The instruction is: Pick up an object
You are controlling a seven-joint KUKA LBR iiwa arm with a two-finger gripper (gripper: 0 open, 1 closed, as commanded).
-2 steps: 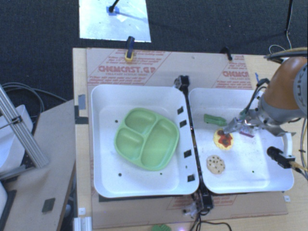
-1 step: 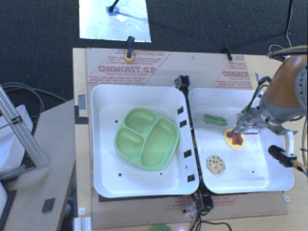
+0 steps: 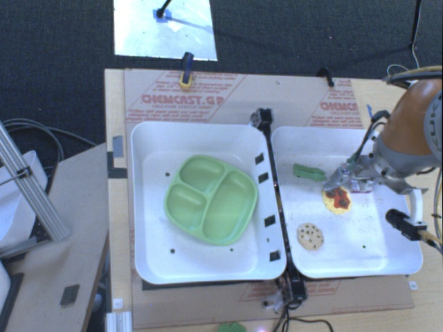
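Note:
In the right bin (image 3: 387,254) lie a green pod-shaped piece (image 3: 309,172), a round chocolate-chip cookie (image 3: 310,236) and a small yellow item with red on top (image 3: 337,200). My gripper (image 3: 344,182) hangs low over the right bin, directly above and touching or nearly touching the upper edge of the yellow and red item. The arm with its orange band (image 3: 414,113) comes in from the right. The green pod lies just left of the gripper, apart from it. The cookie sits toward the bin's front.
The left bin (image 3: 149,254) holds a light green divided plate (image 3: 211,198). A black clip strip (image 3: 266,185) runs along the wall between the two bins. A black fitting (image 3: 405,225) on the arm sits over the right bin's right side.

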